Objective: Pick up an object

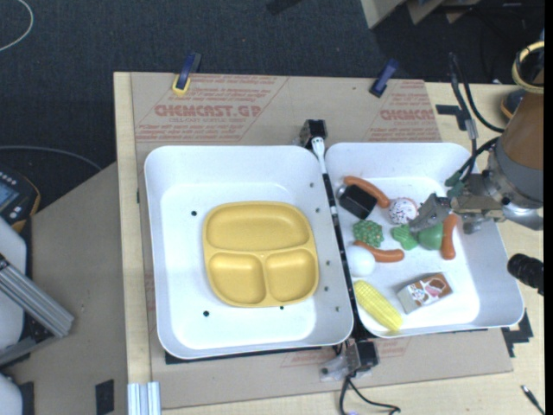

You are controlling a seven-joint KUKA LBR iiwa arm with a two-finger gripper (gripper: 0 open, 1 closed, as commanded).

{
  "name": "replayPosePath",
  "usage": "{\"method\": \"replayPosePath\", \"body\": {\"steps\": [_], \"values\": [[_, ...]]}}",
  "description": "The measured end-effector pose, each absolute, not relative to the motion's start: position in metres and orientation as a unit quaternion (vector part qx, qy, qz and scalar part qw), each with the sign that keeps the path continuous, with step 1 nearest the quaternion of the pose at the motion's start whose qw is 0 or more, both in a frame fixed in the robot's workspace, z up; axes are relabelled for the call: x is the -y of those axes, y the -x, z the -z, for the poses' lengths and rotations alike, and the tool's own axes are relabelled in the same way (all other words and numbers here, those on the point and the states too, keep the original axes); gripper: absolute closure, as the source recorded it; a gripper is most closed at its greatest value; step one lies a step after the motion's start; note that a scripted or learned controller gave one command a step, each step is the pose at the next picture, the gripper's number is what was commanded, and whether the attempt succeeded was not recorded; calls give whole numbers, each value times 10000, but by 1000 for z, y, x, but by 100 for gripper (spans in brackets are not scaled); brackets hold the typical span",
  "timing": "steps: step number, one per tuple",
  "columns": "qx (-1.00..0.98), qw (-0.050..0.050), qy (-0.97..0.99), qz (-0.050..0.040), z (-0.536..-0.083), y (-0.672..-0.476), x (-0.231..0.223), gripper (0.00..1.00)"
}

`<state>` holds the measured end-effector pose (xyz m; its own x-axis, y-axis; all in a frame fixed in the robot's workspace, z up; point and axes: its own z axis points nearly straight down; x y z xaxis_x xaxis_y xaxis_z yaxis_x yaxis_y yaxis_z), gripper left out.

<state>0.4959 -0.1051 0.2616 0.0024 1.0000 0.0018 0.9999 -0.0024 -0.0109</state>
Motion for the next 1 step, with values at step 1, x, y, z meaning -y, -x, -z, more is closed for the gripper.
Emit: {"method": "replayPosePath", "body": {"steps": [1], "values": [[7071, 2, 7071, 1, -267, -498, 105, 0]]}}
